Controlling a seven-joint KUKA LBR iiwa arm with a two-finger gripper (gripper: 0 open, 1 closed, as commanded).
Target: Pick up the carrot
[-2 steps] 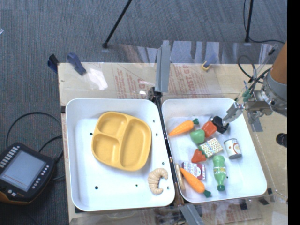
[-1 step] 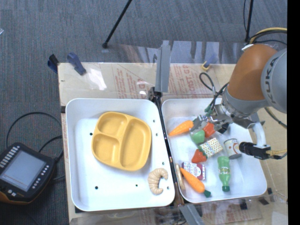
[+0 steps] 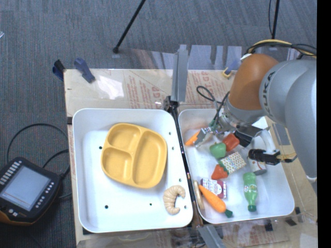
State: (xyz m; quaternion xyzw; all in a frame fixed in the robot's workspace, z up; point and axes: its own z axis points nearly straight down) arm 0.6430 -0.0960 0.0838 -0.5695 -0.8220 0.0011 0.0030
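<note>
The carrot [image 3: 212,200], orange with a small green end, lies at the front left of the right bin [image 3: 276,203], close to the wall between the bins. My gripper [image 3: 205,134] is down at the back left of that bin, well behind the carrot. A small orange piece [image 3: 192,138] lies right at the gripper's tip, and I cannot make out whether it is held. The grey arm with its orange band [image 3: 253,81] comes in from the right above the bin.
The right bin also holds a green pepper [image 3: 218,150], a red item [image 3: 231,141], a strawberry [image 3: 219,172], a checkered packet [image 3: 234,161], a red-and-white carton [image 3: 213,187] and a green bottle [image 3: 250,191]. The left bin [image 3: 88,190] holds a yellow divided plate [image 3: 135,154] and a croissant [image 3: 174,199].
</note>
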